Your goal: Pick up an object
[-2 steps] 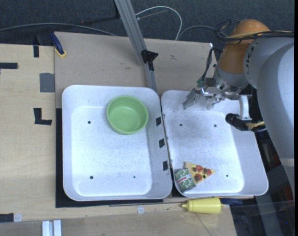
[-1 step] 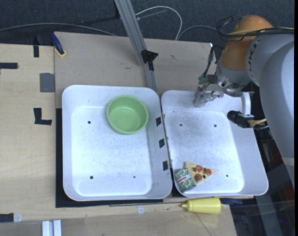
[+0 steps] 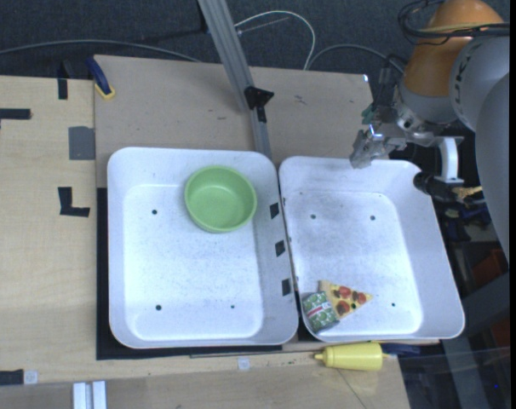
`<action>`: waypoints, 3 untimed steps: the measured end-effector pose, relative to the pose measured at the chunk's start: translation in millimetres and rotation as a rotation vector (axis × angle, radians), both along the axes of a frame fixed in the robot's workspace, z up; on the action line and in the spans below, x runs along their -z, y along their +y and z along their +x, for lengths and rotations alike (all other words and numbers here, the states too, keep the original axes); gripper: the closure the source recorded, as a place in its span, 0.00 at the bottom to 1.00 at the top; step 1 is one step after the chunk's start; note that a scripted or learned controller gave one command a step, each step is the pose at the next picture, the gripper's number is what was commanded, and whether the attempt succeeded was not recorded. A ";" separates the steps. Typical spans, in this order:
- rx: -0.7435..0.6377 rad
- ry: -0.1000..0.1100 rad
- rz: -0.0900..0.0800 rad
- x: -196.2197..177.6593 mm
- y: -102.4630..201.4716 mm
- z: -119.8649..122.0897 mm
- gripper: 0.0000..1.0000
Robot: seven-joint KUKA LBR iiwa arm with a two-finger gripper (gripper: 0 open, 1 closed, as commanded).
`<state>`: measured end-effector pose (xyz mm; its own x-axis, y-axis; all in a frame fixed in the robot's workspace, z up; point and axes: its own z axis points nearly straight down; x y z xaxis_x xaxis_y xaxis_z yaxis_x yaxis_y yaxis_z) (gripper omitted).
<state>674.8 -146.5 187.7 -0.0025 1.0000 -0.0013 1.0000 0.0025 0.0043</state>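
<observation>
The end effector [image 3: 364,153] hangs at about two o'clock in the view, over the far rim of the right bin [image 3: 428,228], near that bin's far corner on the arm's side. Whether it is spread or pressed together cannot be told; nothing is seen in its grasp. The grey arm [image 3: 484,75] enters from the three o'clock side, its orange band [image 3: 450,37] showing at the upper right.

The bench [image 3: 37,245] carries both bins side by side, their inner rims touching along the centre line. The left bin [image 3: 134,313] holds a green bowl [image 3: 220,198], upright, at roughly twelve o'clock within that bin, close to the far wall.

In the right bin, two items lie at about seven o'clock, in the near corner next to the left bin: a slice-shaped toy pizza [image 3: 347,298] with red spots, and a small green packet [image 3: 318,310] touching it on the nine o'clock side. Both are well apart from the end effector.

A yellow bottle [image 3: 353,356] lies on its side on the bench just beyond the near rim of the right bin, at six o'clock. A grey metal pole [image 3: 228,45] runs aslant from twelve o'clock down to the junction of the bins.
</observation>
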 end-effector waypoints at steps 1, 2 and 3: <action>-0.001 -0.001 0.001 -50.1 10.7 1.8 1.00; 0.001 0.003 0.002 -69.2 11.4 2.2 1.00; -0.004 0.005 0.003 -74.8 68.0 -5.5 1.00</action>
